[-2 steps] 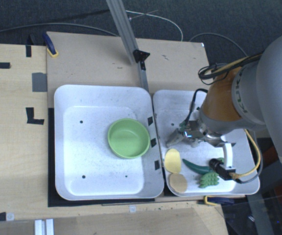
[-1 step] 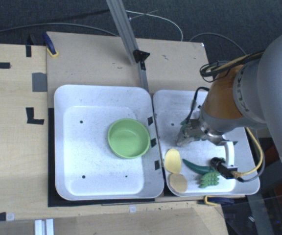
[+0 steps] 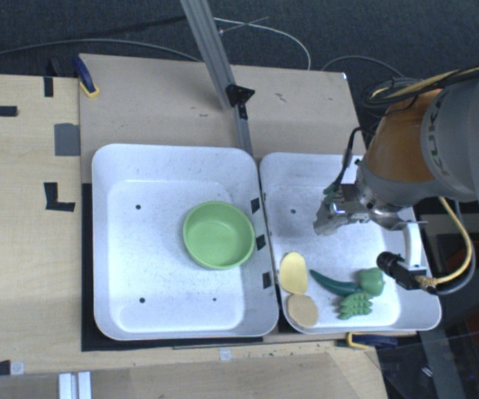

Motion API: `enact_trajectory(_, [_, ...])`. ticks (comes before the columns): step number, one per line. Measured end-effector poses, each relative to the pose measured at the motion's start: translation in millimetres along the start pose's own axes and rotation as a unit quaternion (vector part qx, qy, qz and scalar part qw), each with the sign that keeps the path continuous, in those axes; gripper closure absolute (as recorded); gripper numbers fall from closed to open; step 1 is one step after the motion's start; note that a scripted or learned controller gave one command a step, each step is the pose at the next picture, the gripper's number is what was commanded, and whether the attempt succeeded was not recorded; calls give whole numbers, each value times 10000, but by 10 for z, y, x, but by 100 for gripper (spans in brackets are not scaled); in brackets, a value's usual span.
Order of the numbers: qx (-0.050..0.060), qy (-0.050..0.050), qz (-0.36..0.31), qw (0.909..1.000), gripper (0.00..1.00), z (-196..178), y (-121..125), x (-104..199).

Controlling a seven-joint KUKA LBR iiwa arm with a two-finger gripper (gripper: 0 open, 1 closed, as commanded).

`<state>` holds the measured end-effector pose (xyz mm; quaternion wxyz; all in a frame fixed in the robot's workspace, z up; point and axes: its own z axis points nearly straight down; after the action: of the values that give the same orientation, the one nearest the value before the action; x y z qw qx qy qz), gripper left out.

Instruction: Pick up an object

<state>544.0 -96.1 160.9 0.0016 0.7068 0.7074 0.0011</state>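
My gripper (image 3: 329, 219) hangs over the middle of the right bin (image 3: 306, 177), above the bin floor, with nothing visible between its fingers. Below it, along the bin's front, lie a yellow oval piece (image 3: 293, 273), a tan round piece (image 3: 303, 310), a dark green pepper-like piece (image 3: 333, 283), a green round piece (image 3: 372, 281) and a bumpy green piece (image 3: 355, 305). The left bin (image 3: 131, 223) holds a green bowl (image 3: 218, 234) near its right side.
A grey metal pole (image 3: 210, 44) slants down from the top to the gap between the bins. Cables (image 3: 451, 260) loop around the arm at the right. Black tape marks lie on the wooden bench at the left.
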Motion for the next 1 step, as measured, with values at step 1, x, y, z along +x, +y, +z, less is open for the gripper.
enact_trajectory(1, [4, 1, -5, 10000, 100, -426, 9, 34])
